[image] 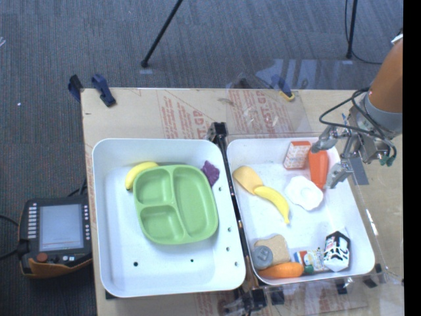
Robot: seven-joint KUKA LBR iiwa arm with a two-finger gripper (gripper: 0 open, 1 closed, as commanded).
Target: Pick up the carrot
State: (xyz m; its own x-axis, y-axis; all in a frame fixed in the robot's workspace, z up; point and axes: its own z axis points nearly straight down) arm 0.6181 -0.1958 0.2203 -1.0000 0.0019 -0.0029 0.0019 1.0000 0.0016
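1. We see the carrot (318,168) in the right bin (360,206), just above and to the right of the fried egg (304,193), its long axis running almost straight up and down the picture with the narrow end towards the egg
2. The gripper (331,161) sits at the same spot, up and right of the egg, with one finger at the carrot's upper left and the other at its lower right (we read them as clamped across its width, the carrot between them)
3. In our judgement there is no gap left to cross, so the coming move turns on a straight lift along that axis
4. A second orange piece (283,270) lies well below the egg, untouched
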